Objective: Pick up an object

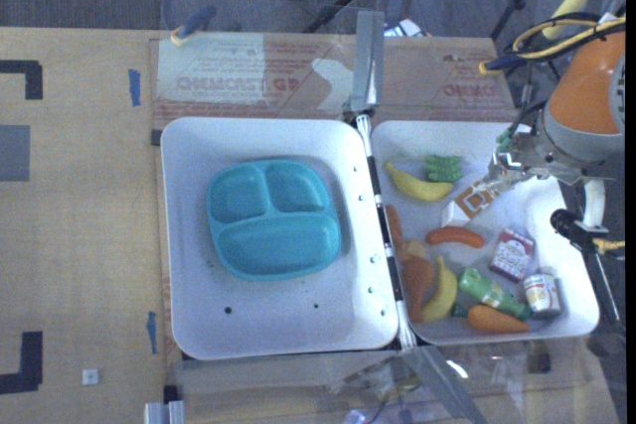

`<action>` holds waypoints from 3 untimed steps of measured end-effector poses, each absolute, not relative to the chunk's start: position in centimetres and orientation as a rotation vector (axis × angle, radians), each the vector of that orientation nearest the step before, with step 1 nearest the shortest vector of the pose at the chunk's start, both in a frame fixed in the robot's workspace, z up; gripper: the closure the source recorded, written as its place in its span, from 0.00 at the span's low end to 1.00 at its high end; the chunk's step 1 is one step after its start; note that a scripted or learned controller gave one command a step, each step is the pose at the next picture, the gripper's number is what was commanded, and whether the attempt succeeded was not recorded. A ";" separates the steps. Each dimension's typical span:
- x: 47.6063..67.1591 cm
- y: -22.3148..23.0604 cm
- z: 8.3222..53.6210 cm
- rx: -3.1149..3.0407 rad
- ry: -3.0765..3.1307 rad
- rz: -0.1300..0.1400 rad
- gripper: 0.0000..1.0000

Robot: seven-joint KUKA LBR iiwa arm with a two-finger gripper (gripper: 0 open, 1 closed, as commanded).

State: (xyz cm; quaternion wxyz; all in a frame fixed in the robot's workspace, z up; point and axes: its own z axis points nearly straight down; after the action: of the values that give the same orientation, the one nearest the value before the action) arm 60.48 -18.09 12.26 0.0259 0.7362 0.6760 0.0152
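Observation:
The right bin point(581, 313) holds several toy foods: a yellow banana point(417, 184), a green vegetable point(443, 166), a red sausage point(455, 236), a red and white carton point(512, 255), a small can point(540, 293), a green bottle point(487, 291) and an orange carrot point(495, 318). My gripper point(505, 166) hangs over the bin's upper right part, under the arm's orange band. A small brown square piece point(475, 201) lies just left of and below the gripper's tip. I cannot tell whether the gripper touches it.
The left bin point(189, 313) bears a blue divided plate point(273, 216). A second banana point(443, 291) and an orange piece point(417, 275) lie against the divider point(376, 204) between the bins. Cables and tripod legs stand behind the bench.

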 end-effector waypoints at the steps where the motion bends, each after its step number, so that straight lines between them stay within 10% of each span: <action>1: 65.3 -13.4 12.4 2.298 2.129 0.007 1.00; 2: 65.3 -13.4 12.4 2.299 2.129 0.008 0.00; 3: 61.3 -13.8 11.0 2.220 2.185 0.037 0.00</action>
State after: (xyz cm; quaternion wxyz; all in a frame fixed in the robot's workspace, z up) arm 61.31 -13.77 11.03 0.0134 0.7126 0.7013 0.0117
